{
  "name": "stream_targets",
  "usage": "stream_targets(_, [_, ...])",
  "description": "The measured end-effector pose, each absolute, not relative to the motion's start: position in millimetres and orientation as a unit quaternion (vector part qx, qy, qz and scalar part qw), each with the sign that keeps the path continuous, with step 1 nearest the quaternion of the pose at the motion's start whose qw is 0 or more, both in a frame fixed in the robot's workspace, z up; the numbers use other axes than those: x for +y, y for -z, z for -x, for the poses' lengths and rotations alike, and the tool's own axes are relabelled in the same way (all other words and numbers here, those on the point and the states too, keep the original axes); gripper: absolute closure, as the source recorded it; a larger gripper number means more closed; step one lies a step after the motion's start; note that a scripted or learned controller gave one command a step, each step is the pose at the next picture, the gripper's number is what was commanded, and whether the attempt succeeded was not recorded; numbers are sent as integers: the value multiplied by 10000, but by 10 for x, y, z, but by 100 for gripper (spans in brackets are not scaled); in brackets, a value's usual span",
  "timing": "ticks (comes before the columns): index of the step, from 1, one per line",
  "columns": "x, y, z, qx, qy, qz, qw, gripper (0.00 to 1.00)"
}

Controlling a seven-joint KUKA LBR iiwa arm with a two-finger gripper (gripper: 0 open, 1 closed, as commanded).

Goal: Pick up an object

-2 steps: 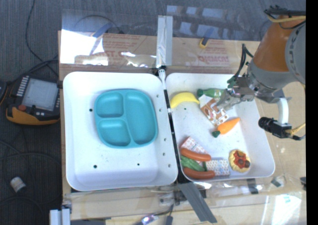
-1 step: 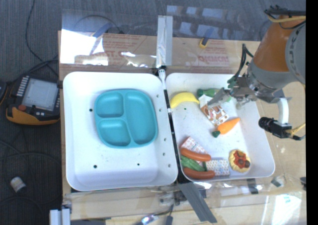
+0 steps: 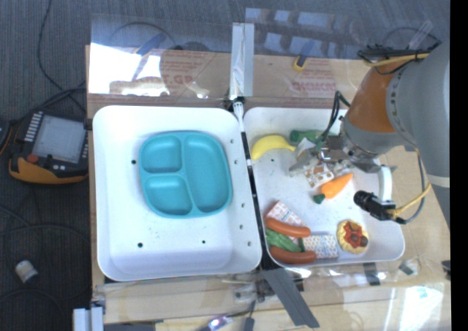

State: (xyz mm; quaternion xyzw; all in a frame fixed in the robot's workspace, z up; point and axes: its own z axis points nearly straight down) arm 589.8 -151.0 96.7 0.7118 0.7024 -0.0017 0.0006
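Note:
My gripper [image 3: 313, 160] is low in the right bin [image 3: 380, 249], reaching in from the right. It hovers at a small white-and-orange patterned item [image 3: 320, 174], with an orange carrot [image 3: 336, 186] just to its lower right. A yellow banana [image 3: 269, 146] lies to its left and a green piece [image 3: 304, 135] sits just behind it. I see nothing clearly held.
The left bin [image 3: 117, 249] holds a blue divided plate [image 3: 185, 173]. At the front of the right bin lie two hot dogs [image 3: 288, 229], a red-and-white packet [image 3: 282, 213] and a small pizza slice [image 3: 352, 236]. A black cable fitting [image 3: 371, 204] hangs off the wrist.

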Motion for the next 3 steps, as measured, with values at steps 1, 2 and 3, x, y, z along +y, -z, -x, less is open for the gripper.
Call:
stream_targets(1, [-1438, -902, -5953, 7895, 5, -6138, 60, 0])
stream_targets(2, [-1424, -999, -5958, 7901, 1, -6129, 59, 100])
stream_targets(3, [-748, -2507, -5764, 7383, 16, -6744, 4, 100])
